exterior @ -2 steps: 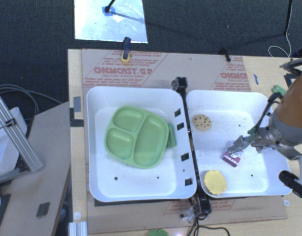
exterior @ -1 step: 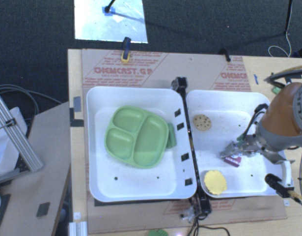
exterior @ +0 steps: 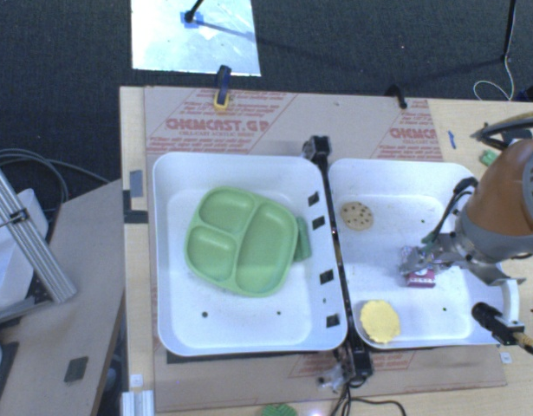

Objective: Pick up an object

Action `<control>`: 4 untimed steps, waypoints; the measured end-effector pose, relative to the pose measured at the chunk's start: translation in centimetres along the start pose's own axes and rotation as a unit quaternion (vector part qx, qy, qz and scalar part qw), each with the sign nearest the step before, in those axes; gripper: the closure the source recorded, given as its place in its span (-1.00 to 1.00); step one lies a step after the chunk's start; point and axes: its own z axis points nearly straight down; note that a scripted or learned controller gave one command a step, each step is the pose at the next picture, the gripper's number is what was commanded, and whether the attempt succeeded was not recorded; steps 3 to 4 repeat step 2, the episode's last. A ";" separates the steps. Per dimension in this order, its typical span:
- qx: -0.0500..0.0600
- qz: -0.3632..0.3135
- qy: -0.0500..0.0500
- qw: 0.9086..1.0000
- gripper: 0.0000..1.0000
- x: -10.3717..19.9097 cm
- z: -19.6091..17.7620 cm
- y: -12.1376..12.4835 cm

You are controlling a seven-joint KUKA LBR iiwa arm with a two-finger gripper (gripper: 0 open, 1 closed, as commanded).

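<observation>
My gripper [exterior: 415, 263] is low in the middle of the right bin [exterior: 396, 176], reached in from the right. Directly under and touching its tip lies a small pink and white object [exterior: 422, 277]. Whether the object is held cannot be told from this angle. A brown speckled cookie [exterior: 356, 216] lies to the upper left of the gripper. At the bin's front left sits a yellow round piece [exterior: 380, 321].
The left bin [exterior: 175, 319] holds a green divided plate [exterior: 242, 241] with a green piece tucked at its right edge [exterior: 303, 243]. A black-clipped divider [exterior: 328, 250] separates the bins. The arm's orange band [exterior: 507, 193] hangs over the right bin's far side.
</observation>
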 end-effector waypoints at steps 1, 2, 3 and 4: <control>-0.001 -0.004 0.001 1.000 1.00 6.0 1.0 6.0; -0.003 -0.004 0.002 1.000 1.00 13.3 -9.6 5.3; -0.003 -0.004 0.002 1.000 1.00 13.3 -9.6 5.3; -0.003 -0.004 0.002 1.000 1.00 13.3 -9.6 5.3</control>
